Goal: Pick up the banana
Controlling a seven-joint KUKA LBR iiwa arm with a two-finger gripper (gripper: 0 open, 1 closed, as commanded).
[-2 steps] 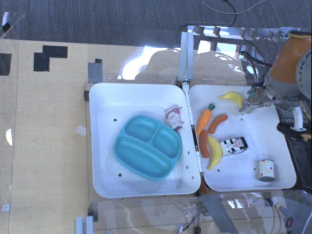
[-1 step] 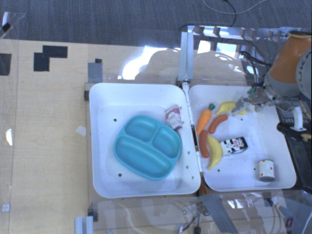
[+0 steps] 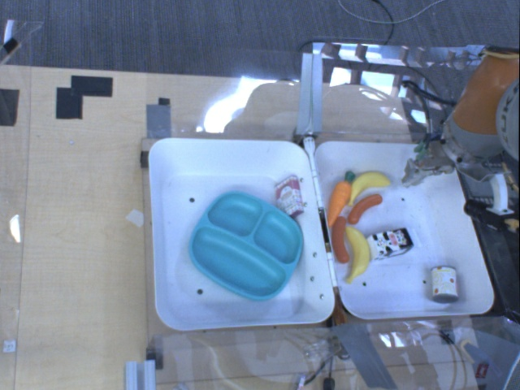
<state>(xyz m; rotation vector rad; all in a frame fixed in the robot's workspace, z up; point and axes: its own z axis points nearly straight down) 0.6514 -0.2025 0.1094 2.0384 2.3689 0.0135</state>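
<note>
Two yellow bananas lie in the right bin (image 3: pixel 471 242). One banana (image 3: pixel 370 181) rests near the bin's far left, beside an orange carrot (image 3: pixel 338 202). The other banana (image 3: pixel 358 255) curves along the left side, nearer the front. My gripper (image 3: pixel 424 169) hangs over the far right part of this bin, to the right of the upper banana and apart from it. Nothing shows in its grasp.
Two reddish sausages (image 3: pixel 364 208) (image 3: pixel 339 239) lie between the bananas. A black-and-white carton (image 3: pixel 391 242) and a small can (image 3: pixel 444 283) sit further right. The left bin (image 3: pixel 175 218) holds a blue divided plate (image 3: pixel 246 244) and a red packet (image 3: pixel 289 195).
</note>
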